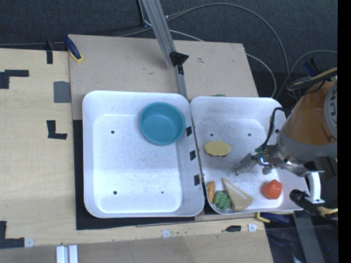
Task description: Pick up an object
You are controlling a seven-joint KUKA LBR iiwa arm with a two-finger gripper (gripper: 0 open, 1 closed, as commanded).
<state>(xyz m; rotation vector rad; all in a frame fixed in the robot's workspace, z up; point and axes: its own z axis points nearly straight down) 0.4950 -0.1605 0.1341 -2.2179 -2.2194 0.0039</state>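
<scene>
Flat yellow oval object (217, 148), lying just beside pincer (242, 167)

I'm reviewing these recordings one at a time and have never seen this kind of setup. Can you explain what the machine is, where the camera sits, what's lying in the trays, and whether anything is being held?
This is a single picture from a camera fixed above a bench, looking down at a slant. The grey and orange shape on the right is a robot arm; its claw hangs low over the right bin. I can't tell from here whether the claw is open or shut, and nothing visibly sits in it.

Two shallow white bins stand side by side. The left bin holds a blue bowl. The right bin holds a flat yellow piece, a red round item, a tan wedge, a green item and a small orange item, which look like toy foods.
</scene>
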